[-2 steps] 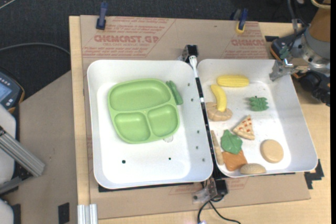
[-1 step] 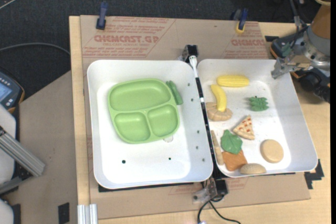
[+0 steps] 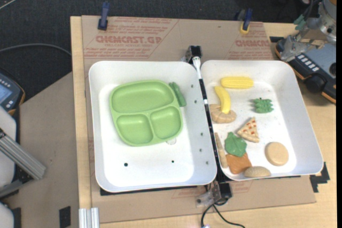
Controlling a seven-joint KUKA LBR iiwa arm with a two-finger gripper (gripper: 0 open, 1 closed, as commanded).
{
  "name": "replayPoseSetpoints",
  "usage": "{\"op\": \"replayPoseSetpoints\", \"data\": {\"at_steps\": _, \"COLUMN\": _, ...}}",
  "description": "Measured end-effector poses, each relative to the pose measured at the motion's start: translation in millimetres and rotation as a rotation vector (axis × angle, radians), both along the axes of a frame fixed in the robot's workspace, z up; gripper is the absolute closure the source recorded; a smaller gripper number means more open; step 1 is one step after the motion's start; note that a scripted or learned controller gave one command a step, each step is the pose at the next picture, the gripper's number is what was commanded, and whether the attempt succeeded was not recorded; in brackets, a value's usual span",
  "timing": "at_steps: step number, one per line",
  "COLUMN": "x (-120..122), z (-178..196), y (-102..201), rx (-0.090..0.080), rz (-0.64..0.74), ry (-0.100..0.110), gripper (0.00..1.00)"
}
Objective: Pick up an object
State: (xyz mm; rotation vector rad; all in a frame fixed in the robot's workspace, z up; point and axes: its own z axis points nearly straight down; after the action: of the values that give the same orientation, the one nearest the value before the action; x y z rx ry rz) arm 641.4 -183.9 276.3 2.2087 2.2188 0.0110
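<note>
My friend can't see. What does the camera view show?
Two shallow white bins sit side by side: the left bin holds a green divided plastic plate, the right bin toy foods, including a yellow corn cob, yellow banana and pizza slice.

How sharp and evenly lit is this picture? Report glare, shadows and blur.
Camera view: even, soft light, with no hard glare on the white bins; faint shadows hug the green tray and the toy foods such as the banana; the bench middle is fairly sharp; the arm at the upper right edge looks softer and is cut off; the dark floor holds little detail.
</note>
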Motion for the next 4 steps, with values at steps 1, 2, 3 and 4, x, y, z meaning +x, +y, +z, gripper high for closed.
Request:
{"op": "replayPoseSetpoints", "data": {"at_steps": 1, "x": -36.1, "z": -63.6, "y": 57.1, "rx": 0.006, "rz": -0.001, "ry": 0.02, "gripper": 1.0}}
{"op": "replayPoseSetpoints", "data": {"at_steps": 2, "x": -72.3, "z": -60.0, "y": 3.8, "rx": 0.002, "rz": -0.011, "ry": 0.016, "gripper": 1.0}}
{"op": "replayPoseSetpoints", "data": {"at_steps": 3, "x": -74.5, "z": 33.7, "y": 58.5, "rx": 0.002, "rz": 0.002, "ry": 0.0, "gripper": 1.0}}
{"op": "replayPoseSetpoints", "data": {"at_steps": 4, "x": -137.0, "z": -22.7, "y": 66.8, "rx": 0.005, "rz": -0.007, "ry": 0.021, "gripper": 1.0}}
